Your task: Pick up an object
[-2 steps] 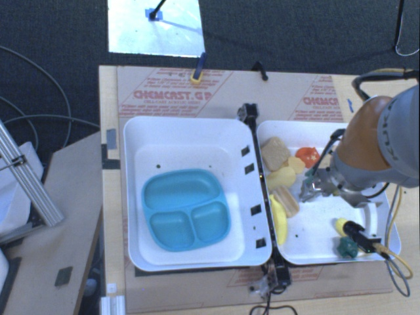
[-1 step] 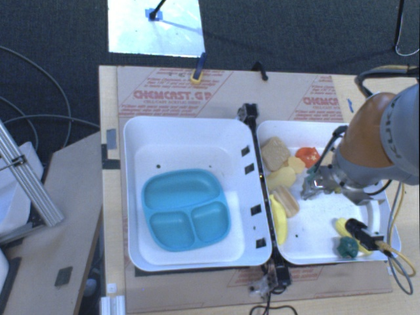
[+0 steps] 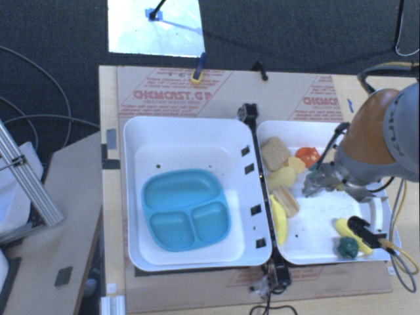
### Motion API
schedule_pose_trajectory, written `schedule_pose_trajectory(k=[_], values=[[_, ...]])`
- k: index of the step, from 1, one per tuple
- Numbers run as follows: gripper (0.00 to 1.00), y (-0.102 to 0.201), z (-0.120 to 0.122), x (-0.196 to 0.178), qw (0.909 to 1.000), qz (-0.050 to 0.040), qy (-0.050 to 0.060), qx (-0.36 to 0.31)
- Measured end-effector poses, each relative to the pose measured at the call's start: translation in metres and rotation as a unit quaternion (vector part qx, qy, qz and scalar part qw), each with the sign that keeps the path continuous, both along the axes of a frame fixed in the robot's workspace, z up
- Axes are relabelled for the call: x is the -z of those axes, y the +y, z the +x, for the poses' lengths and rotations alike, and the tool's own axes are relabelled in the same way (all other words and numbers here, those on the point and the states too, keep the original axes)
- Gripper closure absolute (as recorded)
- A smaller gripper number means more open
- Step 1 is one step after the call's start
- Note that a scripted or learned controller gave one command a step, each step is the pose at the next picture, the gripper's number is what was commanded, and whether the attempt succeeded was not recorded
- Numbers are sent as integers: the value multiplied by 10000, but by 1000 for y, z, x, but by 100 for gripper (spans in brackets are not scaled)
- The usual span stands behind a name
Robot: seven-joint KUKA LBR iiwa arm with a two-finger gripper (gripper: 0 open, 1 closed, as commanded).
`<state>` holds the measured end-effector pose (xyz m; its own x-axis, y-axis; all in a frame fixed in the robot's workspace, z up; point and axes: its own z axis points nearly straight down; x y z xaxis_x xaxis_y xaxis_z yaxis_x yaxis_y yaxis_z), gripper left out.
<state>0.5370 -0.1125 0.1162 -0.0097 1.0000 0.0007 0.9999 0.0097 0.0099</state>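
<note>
Dark carpet (image 3: 295,18) surrounds a pale wooden desk (image 3: 108,104) covered by a cardboard sheet (image 3: 170,97) with red print. Two shallow white bins sit side by side on it, touching. The left bin (image 3: 190,133) holds a blue divided plate (image 3: 186,209). A grey arm with an orange band (image 3: 374,136) reaches in from the right over the right bin (image 3: 321,222).

The loose objects lie in that right bin. Along its left wall are a yellow banana (image 3: 281,220), a tan bread slice (image 3: 275,152), a pale yellow lump (image 3: 283,176) and a tan wedge (image 3: 286,201). A red round piece (image 3: 307,155) sits near the far wall, and a teal lump (image 3: 346,247) lies in the near right corner.

The claw (image 3: 315,184) hangs low over the bin's middle, just right of the pale yellow lump and below the red piece. Whether it is released or clenched cannot be told.
</note>
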Motion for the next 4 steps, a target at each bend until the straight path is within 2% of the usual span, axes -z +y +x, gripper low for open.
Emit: schedule_pose_trajectory(k=[2, 3, 4], values=[[100, 0, 2, -21, 10000, 3, -32, -38], [100, -9, 26, 34, 10000, -13, 38, 25], [100, -5, -53, 32, 10000, 4, 63, 56]])
